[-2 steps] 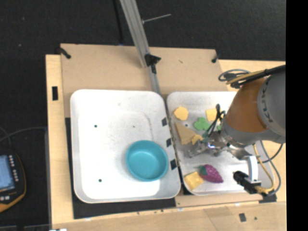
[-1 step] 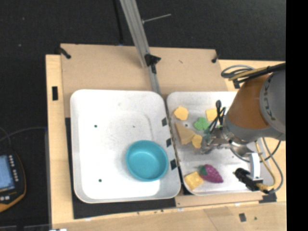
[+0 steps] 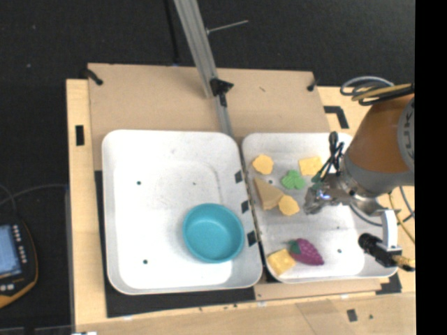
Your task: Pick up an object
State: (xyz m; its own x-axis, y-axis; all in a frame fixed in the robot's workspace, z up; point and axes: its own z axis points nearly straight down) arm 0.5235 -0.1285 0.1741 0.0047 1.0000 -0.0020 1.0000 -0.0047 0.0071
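Observation:
The right bin [image 3: 276, 146] holds several small objects: a yellow piece [image 3: 262, 164], another yellow piece [image 3: 309, 166], a green piece [image 3: 294, 181], a tan wedge [image 3: 265, 192], a yellow chunk [image 3: 288, 205], a yellow block [image 3: 281, 261] and a purple grape bunch [image 3: 306, 251]. My gripper [image 3: 316, 201] hangs low over the middle of this bin, just right of the yellow chunk and below the green piece. Nothing shows between its fingers.
The left bin [image 3: 140, 159] holds a blue bowl [image 3: 209, 232] near its front right corner. A metal pole [image 3: 199, 44] slants in from the top to the gap between the bins. The orange-banded arm [image 3: 380, 145] covers the right bin's right side.

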